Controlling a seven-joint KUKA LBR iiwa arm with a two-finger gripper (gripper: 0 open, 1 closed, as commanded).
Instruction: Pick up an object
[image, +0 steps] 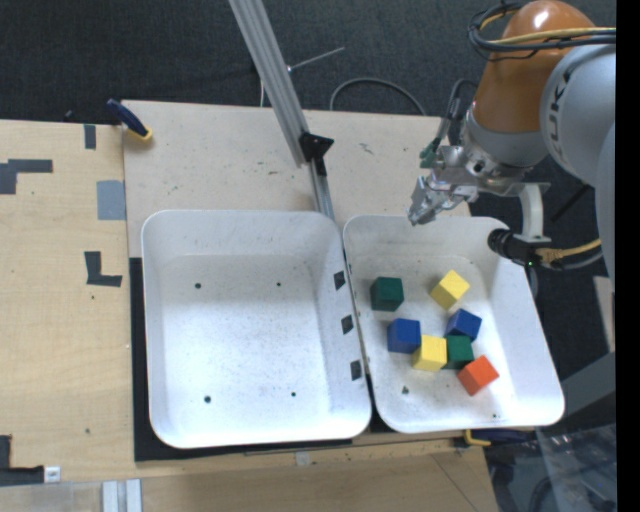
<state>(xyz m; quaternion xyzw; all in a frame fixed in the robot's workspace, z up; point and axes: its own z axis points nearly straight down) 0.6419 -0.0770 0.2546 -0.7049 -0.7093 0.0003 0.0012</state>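
The hand (428, 208) hangs over the far rim of the right bin (520, 300); whether it is open or closed cannot be told, and nothing shows in it. Below it the bin's far half lies bare, with room around the lone green cube (387, 293) and yellow cube (450, 288). Nearer the front, a blue cube (404, 334), a second yellow cube (432, 352), another blue cube (464, 325), another green cube (459, 349) and an orange cube (478, 374) crowd together. The left bin (160, 300) sits alongside on the desk (60, 310). No writing is legible.

Bright, even overhead light; soft short shadows under the blocks (430, 325). Mild glare on the white bins (245, 235). Focus slightly soft, perhaps blurring the claw (428, 208).
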